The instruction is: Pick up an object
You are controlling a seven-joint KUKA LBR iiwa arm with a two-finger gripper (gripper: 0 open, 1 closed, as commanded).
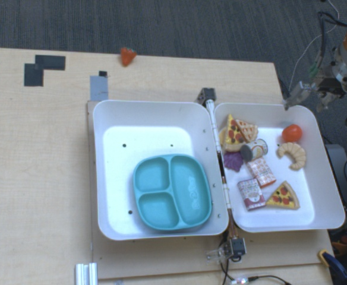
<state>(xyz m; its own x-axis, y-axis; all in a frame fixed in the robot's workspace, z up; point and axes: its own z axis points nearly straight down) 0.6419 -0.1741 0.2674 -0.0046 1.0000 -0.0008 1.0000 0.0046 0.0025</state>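
The gripper (307, 94) hung at two o'clock above the right bin (331, 215), its grasp impossible to tell, while the tomato (292, 133) lay just below it beside a croissant (293, 155), probably best taken by a straight descent.

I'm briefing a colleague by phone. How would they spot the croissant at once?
Look in the right-hand white bin. Near its far right side lies the croissant, just below the red tomato. It is the only tan, curved, crescent-shaped piece there.
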